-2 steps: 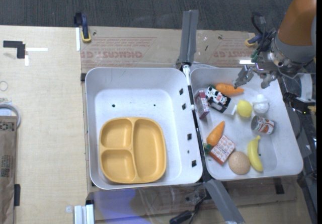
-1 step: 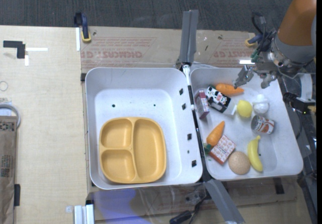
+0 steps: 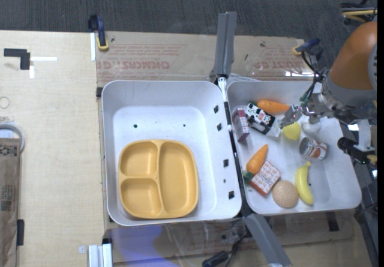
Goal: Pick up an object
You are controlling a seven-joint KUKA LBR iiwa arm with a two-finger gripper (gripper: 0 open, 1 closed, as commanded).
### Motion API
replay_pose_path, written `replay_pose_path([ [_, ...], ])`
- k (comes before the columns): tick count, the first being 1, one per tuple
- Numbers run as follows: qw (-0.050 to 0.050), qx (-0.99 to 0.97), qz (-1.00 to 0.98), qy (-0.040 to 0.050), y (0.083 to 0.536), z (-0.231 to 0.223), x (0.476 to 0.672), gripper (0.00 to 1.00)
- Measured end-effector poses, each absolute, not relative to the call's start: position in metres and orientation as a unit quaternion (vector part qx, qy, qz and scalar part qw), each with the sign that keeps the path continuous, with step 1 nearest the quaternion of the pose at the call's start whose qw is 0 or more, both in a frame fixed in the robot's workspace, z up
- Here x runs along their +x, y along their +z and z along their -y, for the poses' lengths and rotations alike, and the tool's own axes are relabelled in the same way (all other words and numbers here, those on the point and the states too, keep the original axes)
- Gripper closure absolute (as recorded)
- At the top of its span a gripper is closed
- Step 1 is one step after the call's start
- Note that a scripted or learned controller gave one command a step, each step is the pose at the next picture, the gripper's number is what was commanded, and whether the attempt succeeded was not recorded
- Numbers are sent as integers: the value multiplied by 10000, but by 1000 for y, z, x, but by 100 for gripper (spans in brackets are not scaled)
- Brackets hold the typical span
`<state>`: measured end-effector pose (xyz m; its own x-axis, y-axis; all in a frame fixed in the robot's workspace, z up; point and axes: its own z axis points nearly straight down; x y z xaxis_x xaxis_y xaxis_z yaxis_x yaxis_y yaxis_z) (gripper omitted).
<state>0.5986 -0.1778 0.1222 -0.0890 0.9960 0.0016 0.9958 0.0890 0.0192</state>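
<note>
Lowest in the frame, along the near edge of the right bin [image 3: 354,200], lie a banana [image 3: 305,185] and a tan egg-shaped ball [image 3: 285,194], with a red-and-white packet [image 3: 264,177] just beside the ball. All three look like light toy food. The banana's curve would take a pinch across its middle; the ball is smooth and apt to roll away. Above them, a carrot [image 3: 257,158] lies aslant, and a small can [image 3: 313,149] lies toward the right wall, rigid but round, so likely slippery. Higher still sits a yellow lemon [image 3: 291,131], the piece closest to the gripper [image 3: 299,113], which hangs just above it in the frame. Whether the gripper clasps anything cannot be told. I judge the lemon the likeliest pick: light, firm, best squeezed across its narrow waist, though crowded by a black-and-white carton [image 3: 260,117]. Farthest back lies a second carrot [image 3: 273,105]. At the lower left, the left bin [image 3: 114,140] holds a yellow divided plate [image 3: 159,179].
</note>
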Motion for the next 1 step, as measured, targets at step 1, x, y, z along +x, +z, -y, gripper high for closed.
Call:
replay_pose_path([
  [1,54,6750,-7378,74,122,178,598,0],
])
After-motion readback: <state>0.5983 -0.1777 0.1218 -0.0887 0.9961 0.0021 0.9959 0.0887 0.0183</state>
